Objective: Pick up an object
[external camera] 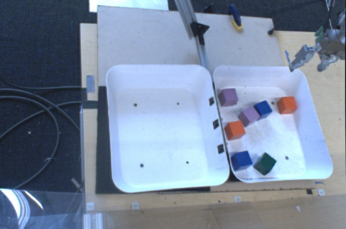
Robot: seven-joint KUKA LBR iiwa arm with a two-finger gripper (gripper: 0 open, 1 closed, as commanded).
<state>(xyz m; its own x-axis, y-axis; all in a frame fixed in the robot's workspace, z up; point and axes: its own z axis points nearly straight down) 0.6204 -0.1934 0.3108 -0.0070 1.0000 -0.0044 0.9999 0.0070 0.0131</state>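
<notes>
Hovering: the end effector (309, 58) hangs at the far right, just beyond the back corner of the right bin (319, 130), above the surface (248, 33) rather than over the blocks.
End effector state: two light fingers seem to splay apart with nothing between them, though at this size I would not swear to it.
Right bin contents: seven small blocks lie loose. A purple block (228, 96) sits at the back left, an orange block (287, 105) at the back right, and a blue block (263, 109) touches a second mauve block (248, 116) in the middle.
Nearer row: another orange cube (234, 130) by the left wall, a dark blue cube (241, 160) and a green block (265, 163) near the front.
Left bin (162, 130): white floor with a few dark dots.
Step in hand: approach, I judge; no block is picked yet.
Next move: travel inward over the right bin and descend on one block. The back-right orange one looks closest and stands apart from its neighbours, so it should take a clean pinch.
</notes>
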